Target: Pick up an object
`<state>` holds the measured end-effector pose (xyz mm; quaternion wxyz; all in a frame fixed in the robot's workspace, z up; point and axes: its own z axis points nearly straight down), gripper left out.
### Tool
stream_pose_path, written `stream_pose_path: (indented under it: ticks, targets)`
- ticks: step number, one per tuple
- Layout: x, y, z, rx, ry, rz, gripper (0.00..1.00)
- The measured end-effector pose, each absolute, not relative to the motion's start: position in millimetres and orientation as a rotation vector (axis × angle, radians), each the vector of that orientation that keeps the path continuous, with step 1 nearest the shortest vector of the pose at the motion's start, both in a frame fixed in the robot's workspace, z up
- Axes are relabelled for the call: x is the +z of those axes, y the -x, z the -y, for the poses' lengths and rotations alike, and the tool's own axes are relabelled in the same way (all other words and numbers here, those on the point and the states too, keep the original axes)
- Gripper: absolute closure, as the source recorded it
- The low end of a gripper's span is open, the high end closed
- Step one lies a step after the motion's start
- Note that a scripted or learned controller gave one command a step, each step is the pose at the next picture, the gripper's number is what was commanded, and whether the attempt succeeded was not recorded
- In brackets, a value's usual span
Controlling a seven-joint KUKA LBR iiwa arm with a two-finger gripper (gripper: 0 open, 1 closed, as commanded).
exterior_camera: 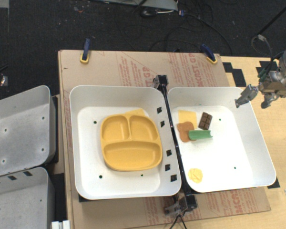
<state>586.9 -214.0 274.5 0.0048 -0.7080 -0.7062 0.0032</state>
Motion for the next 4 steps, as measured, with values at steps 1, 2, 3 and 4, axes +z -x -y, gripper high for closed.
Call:
stream_pose_path:
  ticks: [1, 2, 3, 4]
  targets:
    - [281, -589.1, 213, 0.001, 2.221, 2.223, 0.00]
    - [218, -585.2, 213, 0.005, 2.219, 2.217, 0.00]
    - [154, -581.2, 215, 0.005, 2.219, 2.217, 0.00]
    - [93, -581.3, 207, 0.003, 2.217, 2.220, 0.00]
